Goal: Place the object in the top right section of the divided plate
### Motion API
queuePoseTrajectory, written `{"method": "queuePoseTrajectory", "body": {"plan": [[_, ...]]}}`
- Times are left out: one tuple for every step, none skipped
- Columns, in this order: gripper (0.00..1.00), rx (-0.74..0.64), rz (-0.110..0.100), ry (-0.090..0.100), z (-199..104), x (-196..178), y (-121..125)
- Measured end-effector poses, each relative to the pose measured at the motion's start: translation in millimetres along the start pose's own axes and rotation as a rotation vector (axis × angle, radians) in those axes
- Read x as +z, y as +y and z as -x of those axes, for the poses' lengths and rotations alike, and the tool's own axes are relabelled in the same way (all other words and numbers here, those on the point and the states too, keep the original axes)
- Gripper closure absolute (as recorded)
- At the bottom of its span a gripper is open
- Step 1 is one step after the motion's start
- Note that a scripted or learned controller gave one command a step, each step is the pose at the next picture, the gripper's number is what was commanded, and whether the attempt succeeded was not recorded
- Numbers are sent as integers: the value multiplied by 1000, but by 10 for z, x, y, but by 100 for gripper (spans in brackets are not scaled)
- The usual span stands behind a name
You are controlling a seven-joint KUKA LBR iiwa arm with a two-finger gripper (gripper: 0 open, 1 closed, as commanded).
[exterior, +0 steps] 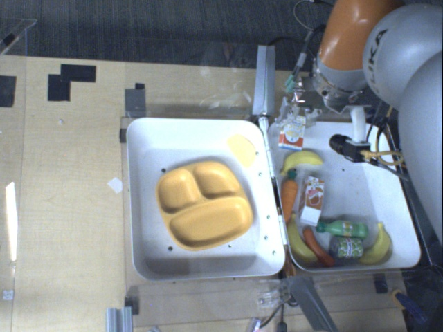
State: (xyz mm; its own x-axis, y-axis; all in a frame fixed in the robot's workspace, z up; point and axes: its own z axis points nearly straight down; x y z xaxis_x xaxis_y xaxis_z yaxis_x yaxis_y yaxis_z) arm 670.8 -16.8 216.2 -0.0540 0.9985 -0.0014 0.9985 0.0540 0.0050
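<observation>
Starting at the left, the left bin (138, 206) holds the yellow divided plate (205, 204), which lies flat near the middle with all three sections bare, so the top right section (216, 178) is open to receive something from above. To its right, the right bin (405, 206) serves as the supply: a small carton (293, 133) sits at its upper left corner, with a banana (303, 160), a carrot (288, 198), a red and white box (313, 195), a green bottle (342, 228), a dark can (346, 247) and a second banana (377, 244) crowded together below. Nothing yet rests on the plate, so the task looks barely begun. Farther right, the arm bends in over the bin's upper edge, orange band up, with the gripper (299, 106) pointing down just above the carton. Whether it grips anything I cannot tell.
</observation>
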Motion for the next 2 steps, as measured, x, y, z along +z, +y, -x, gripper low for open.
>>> {"method": "queuePoseTrajectory", "body": {"plan": [[100,500,-6,0,-73,328,-18],[100,871,-5,0,-409,321,2]]}}
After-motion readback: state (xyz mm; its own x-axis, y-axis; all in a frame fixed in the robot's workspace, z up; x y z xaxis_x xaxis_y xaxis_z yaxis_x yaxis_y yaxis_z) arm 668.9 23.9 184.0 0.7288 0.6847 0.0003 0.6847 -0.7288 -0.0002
